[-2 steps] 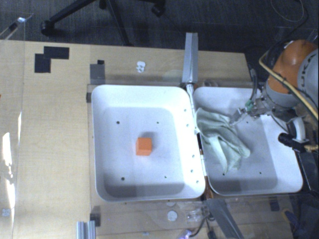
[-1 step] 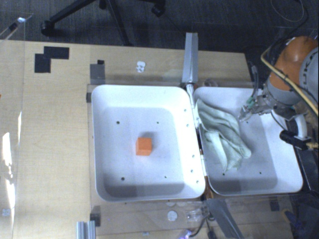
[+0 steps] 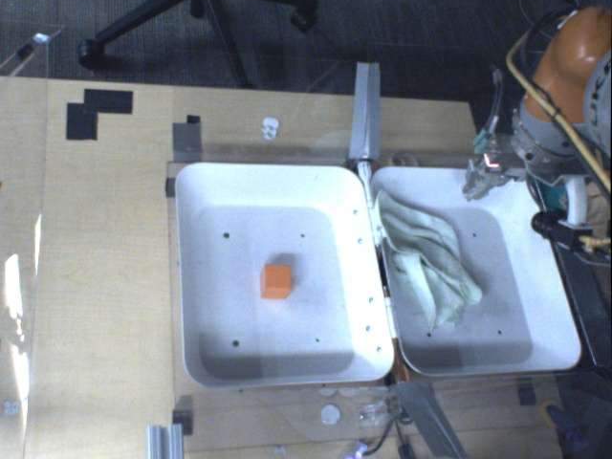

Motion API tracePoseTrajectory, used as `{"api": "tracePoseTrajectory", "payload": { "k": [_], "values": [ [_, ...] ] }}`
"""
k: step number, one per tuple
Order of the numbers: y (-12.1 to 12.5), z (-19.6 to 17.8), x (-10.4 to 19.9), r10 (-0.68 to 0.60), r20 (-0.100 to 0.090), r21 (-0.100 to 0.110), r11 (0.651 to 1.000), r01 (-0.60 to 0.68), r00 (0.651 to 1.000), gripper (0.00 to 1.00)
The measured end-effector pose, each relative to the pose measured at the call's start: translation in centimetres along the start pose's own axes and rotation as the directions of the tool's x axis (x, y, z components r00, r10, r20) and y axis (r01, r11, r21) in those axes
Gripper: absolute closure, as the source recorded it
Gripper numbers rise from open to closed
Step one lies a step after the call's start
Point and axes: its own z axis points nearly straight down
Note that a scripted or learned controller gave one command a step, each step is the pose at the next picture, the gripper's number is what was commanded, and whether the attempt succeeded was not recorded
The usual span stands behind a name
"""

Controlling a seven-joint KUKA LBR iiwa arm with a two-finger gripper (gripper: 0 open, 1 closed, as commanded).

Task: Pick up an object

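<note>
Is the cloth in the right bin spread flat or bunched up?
Bunched up. The pale cloth lies crumpled in folds against the right bin's left side, with ridges and creases across it, not laid flat.

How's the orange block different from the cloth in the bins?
The orange block is small, boxy and rigid-looking; the cloth is larger, pale and crumpled. The block sits mid-floor in the left bin; the cloth drapes along the right bin's left wall. Each lies alone in its bin.

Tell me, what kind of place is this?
Probably a robotics lab or test bench: a robot arm reaches over two white bins, one holding an orange block, the other a crumpled cloth, with an office-chair base behind.
</note>
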Motion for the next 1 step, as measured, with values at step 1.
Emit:
{"api": "tracePoseTrajectory", "payload": {
  "k": [1],
  "values": [
    [1.91,1.58,6.43,-0.059,-0.001,0.002,0.998,0.059,0.998,1.00]
  ]
}}
